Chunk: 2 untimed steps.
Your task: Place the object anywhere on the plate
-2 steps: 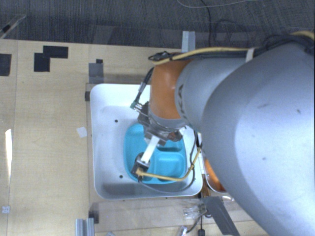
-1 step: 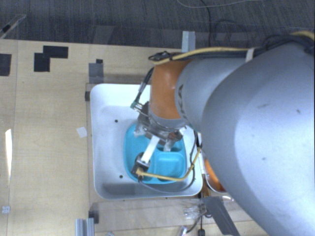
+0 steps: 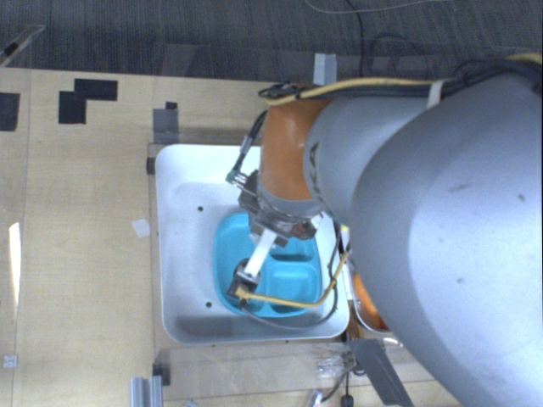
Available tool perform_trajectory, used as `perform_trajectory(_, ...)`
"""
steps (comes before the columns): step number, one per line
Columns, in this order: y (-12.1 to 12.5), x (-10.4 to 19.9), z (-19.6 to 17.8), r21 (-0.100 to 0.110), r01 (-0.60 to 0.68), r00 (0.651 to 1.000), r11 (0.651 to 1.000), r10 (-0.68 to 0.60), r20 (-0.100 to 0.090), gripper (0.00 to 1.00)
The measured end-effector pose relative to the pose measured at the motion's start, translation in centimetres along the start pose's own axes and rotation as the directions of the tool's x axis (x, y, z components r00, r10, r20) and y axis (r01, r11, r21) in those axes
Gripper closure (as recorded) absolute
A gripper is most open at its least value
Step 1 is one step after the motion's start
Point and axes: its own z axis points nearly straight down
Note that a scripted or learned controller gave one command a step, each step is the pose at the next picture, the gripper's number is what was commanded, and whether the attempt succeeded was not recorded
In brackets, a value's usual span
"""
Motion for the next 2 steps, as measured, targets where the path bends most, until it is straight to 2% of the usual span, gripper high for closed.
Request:
perform_trajectory(1, 4.4, -7.5, -2.2, 0.001, 0.051, 0.999, 0.999, -0.051, 0.003, 1.0)
perform_trajectory(2, -3.3, -3.6, -2.8, 0.002, 0.175, 0.985, 0.985, -0.175, 0.003, 1.0)
